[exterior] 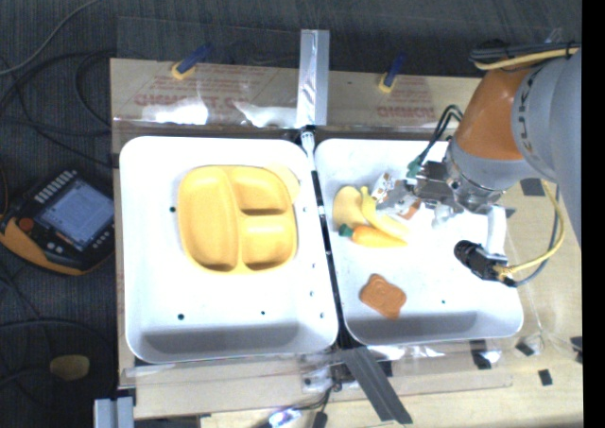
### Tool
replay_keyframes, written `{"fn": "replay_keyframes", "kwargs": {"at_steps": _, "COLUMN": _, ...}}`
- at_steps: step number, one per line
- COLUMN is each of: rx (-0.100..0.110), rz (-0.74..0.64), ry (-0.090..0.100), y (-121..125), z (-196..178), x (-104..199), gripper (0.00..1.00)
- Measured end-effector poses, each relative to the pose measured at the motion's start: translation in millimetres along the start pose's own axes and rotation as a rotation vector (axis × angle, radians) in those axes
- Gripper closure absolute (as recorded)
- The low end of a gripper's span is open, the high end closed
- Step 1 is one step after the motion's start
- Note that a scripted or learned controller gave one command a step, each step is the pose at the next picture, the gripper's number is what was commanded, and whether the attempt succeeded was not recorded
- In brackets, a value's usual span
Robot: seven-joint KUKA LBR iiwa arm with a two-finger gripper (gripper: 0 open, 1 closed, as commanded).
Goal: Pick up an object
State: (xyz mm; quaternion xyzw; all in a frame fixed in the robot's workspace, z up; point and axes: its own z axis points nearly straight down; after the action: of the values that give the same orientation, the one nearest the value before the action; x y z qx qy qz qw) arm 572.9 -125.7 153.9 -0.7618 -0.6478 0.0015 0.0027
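1. The arm reaches in from three o'clock and sets its gripper low over the right bin, just at the three o'clock side of the yellow pile; I judge this a descent on the nearest cluster, since that is where the bin's things lie thickest; whether the tool is wide, narrow or closed on anything cannot be told, its tip being lost among the toys.
2. The likely target, a yellow banana-like toy, lies touching a rounder yellow piece at its eleven o'clock; a small orange-and-green bit sits against them.
3. A brown cookie-like piece lies apart at six o'clock of the pile.
4. The left bin holds one yellow divided tray, three compartments, centred.
5. Count: two bins; one tray; about four small things in the right bin.
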Motion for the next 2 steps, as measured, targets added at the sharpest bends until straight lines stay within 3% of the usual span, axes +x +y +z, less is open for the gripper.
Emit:
{"fn": "replay_keyframes", "kwargs": {"at_steps": 1, "rx": -0.003, "rz": -0.188, "ry": -0.001, "y": -38.4, "z": 60.1, "x": 13.5, "gripper": 0.00}}
{"fn": "replay_keyframes", "kwargs": {"at_steps": 2, "rx": 0.000, "rz": -0.187, "ry": 0.001, "y": -38.6, "z": 53.0, "x": 13.0, "gripper": 1.00}}
